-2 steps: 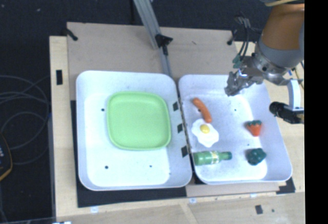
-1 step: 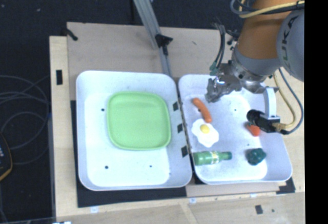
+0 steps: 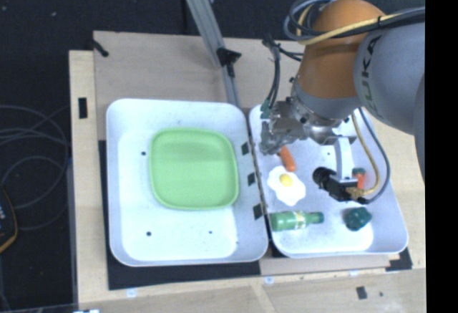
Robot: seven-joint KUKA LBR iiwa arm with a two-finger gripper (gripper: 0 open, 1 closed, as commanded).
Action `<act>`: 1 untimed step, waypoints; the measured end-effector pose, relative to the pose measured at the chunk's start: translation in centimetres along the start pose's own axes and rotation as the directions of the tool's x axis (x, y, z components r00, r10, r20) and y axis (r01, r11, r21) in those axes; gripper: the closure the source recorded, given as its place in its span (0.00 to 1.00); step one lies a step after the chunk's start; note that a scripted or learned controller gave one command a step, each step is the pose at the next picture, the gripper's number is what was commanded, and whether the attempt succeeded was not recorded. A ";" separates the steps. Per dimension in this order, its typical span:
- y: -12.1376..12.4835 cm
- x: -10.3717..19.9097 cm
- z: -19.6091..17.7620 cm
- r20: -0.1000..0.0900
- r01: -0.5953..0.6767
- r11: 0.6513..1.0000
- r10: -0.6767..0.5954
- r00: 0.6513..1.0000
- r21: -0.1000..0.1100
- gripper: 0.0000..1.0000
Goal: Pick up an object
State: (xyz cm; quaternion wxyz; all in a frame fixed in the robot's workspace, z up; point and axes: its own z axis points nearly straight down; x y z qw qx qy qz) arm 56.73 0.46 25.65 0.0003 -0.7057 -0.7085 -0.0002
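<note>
Green and smooth, a square plate [image 3: 193, 168] with rounded corners lies flat in the left bin [image 3: 129, 233]. The right bin [image 3: 386, 233] holds a rubbery fried egg [image 3: 286, 186], a green bottle [image 3: 295, 219] on its side, a teal lump [image 3: 357, 218] of unclear shape, and an orange stick [image 3: 288, 158], its upper end hidden beneath the gripper [image 3: 274, 136]. I cannot tell whether the gripper is open or grasps anything.

Light comes evenly from above. The white bin [image 3: 129, 183] around the green plate [image 3: 193, 168] reads very bright, nearly washed out, and the plate shows flat colour without glare. My arm [image 3: 336, 54] lays a faint, soft shade on the other bin [image 3: 386, 233] beneath it. Beyond the pale tabletop [image 3: 143, 61] the floor sinks almost to black. Everything is slightly soft and grainy, and small edges blur.
</note>
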 end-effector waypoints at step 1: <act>-1.4 4.6 -0.5 -0.001 0.000 1.000 0.000 1.000 -0.001 1.00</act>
